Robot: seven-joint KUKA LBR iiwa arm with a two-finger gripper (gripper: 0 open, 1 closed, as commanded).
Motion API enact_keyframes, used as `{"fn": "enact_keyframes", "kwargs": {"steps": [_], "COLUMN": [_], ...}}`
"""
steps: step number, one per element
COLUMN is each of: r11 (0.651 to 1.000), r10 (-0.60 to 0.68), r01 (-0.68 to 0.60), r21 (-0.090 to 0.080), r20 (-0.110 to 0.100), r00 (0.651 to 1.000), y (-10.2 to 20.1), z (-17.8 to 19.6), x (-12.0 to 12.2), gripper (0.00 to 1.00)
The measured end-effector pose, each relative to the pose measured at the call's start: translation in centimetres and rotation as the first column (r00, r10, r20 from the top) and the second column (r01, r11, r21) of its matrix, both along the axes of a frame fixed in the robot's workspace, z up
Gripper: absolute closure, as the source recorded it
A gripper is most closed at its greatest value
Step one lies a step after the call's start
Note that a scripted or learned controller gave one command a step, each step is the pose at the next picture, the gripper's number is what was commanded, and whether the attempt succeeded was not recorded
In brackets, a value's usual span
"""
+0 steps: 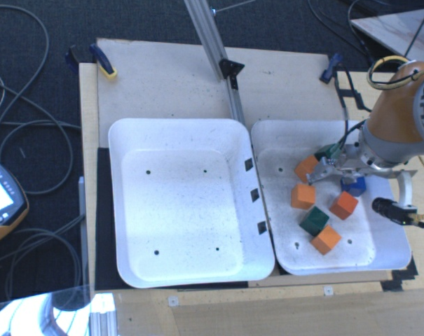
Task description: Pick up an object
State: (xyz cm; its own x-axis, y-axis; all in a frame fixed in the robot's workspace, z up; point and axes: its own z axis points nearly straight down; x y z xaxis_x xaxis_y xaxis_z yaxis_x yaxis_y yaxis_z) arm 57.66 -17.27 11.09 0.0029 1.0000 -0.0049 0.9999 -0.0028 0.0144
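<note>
Arm (397,121): orange band over grey wrist housing, yellow cable loop on top, metallic silver gripper (324,171) assembly.

You are looking at an evenly, brightly lit scene; the light is falling from above and casting only soft, short shadows under the blocks (324,212) in the right bin (285,254). The left bin (127,257) is glowing nearly pure white, washing out its surface detail. A bluish glare patch (50,313) is blooming at the lower left corner. The arm (401,121) is blurring slightly at the right, and fine detail is looking soft overall.
</note>
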Motion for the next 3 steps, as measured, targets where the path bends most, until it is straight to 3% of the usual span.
{"fn": "enact_keyframes", "kwargs": {"steps": [1,2,3], "r11": [1.0,1.0,1.0], "r10": [0.007,0.008,0.003], "r01": [-0.007,-0.008,-0.003], "r21": [0.005,0.008,0.014], "r20": [-0.009,-0.019,-0.016], "r00": [1.0,1.0,1.0], "y": [2.5,7.4,-1.4], "z": [3.2,-1.4,0.9], "x": [1.5,3.2,7.8], "gripper": [0.0,0.0,0.0]}}
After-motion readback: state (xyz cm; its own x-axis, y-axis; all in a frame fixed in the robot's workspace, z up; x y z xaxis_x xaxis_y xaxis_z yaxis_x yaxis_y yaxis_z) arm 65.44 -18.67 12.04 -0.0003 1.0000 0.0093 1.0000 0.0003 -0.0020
